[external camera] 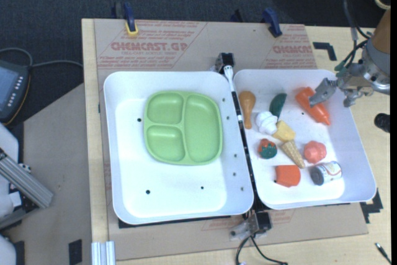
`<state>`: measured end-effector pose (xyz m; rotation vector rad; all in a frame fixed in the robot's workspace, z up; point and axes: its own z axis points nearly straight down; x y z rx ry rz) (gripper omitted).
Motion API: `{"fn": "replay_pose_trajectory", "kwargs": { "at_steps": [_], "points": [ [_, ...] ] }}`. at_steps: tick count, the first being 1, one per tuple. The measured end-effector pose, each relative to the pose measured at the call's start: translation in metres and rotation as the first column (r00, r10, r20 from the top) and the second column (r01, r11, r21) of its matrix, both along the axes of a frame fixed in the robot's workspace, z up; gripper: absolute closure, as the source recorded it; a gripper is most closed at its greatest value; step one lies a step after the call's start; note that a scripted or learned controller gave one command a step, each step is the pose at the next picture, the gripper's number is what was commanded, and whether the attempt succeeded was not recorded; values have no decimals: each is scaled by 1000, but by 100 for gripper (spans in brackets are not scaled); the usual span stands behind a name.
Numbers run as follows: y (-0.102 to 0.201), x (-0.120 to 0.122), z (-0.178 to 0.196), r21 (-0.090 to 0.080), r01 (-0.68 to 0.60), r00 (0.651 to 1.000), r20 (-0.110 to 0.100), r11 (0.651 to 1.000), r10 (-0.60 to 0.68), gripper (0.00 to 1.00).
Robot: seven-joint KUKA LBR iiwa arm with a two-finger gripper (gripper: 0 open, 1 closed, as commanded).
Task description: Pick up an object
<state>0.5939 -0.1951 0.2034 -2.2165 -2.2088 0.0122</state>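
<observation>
Bright, even light; slight softness.

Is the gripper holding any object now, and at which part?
Nothing is held. The gripper hangs over the orange carrot, with nothing between its fingers.

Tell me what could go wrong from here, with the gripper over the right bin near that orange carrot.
1. The gripper sits at the carrot's upper edge, not over its middle, so closing may clip its end and let it slip out.
2. The carrot lies near the right bin's far wall; a descent could graze that wall.
3. The ice cream cone, pink ball and other toys crowd together, so a push could scatter them.
</observation>
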Motion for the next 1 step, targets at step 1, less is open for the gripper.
{"fn": "replay_pose_trajectory", "kwargs": {
  "at_steps": [1],
  "points": [
    [1,3,9,-3,-4,1000,15,1000,4,0]
  ]
}}
